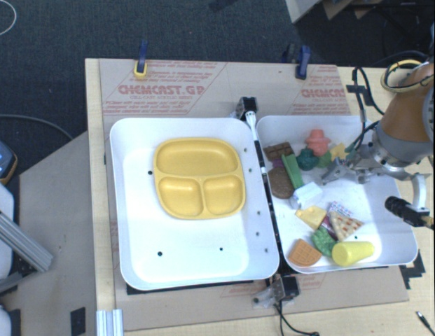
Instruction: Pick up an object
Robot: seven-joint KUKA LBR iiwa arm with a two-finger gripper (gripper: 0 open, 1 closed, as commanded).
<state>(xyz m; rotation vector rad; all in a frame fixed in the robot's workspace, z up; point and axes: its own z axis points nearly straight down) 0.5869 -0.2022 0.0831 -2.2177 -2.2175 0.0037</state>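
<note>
The worktop (203, 82) carries 2 shallow white bins side by side. The left bin (133, 243) holds a yellow divided plate (200, 177) with 3 compartments, sitting toward 12 o'clock of that bin's floor. The right bin (396, 247) holds a scatter of small toys.

The arm (406, 117) reaches in from 3 o'clock, its orange band above the grey wrist, and the tool (343, 165) hangs low over the right bin's upper half. Whether its fingers stand wide or narrow I cannot tell; nothing is seen between them.

Just at 9 o'clock of the tool lie a dark green lump (307, 161) and a small yellow-green piece (336, 150), with a pink-red toy (316, 141) at 12 o'clock of the lump. Further toward 9 o'clock a brown block (278, 150) lies by the bin's wall, a green bar (292, 171) leans across beside it, and a brown oval piece (280, 183) sits at 6 o'clock of the block. A pale white piece (306, 192) rests at 6 o'clock of the green bar.

Toward 6 o'clock of the bin lie a yellow wedge (313, 217), a striped slice (343, 222), a green leafy toy (323, 242), an orange waffle disc (305, 254) and a yellow cylinder (352, 251), the last 3 close together. A blue clamp (302, 61) and a yellow-footed clamp (141, 60) grip the worktop's edge at 12 o'clock
</note>
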